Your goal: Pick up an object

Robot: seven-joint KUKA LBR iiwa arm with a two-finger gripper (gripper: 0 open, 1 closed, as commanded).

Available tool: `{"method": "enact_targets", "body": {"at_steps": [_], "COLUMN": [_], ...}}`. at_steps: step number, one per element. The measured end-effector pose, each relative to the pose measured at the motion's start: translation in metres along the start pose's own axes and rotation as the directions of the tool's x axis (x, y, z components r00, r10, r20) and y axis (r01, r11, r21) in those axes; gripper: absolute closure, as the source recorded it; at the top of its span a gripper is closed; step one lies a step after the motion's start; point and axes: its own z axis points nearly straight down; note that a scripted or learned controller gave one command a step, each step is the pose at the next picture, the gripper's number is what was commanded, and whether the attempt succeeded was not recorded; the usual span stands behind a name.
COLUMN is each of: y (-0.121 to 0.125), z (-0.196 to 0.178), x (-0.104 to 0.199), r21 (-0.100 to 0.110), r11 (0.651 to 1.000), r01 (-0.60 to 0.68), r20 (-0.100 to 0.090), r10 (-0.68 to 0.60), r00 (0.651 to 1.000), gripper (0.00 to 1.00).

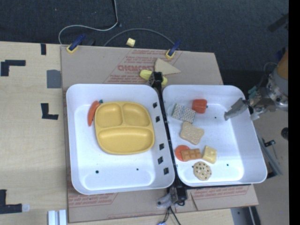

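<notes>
Camera view — gripper (234, 110), state unclear, over right bin's (248, 139) glossy rim, near round speckled cookie (202, 170).

Glossy white plastic bins (82, 172); smooth yellow plastic plate (124, 128); matt brown cardboard underlay (197, 69).

A dark blue-grey carpeted floor (211, 18) stretches above and left of the claw, crossed by a thin white cable (101, 28). Far left of the claw, a pale wooden bench top (28, 139) carries black tape marks (47, 111). On it lies a brown cardboard sheet with red printing (136, 62), pinned by two blue-and-yellow clamps (75, 45). The light is even and soft.
</notes>
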Motion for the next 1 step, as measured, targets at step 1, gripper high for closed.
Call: {"method": "enact_targets", "body": {"at_steps": [1], "y": [0.0330], "z": [0.1053], "x": [0.0344], "r21": [0.006], "r11": [1.000], "r01": [0.004], "r20": [-0.003], "r10": [-0.004], "r00": [1.000], "gripper": [0.00]}}
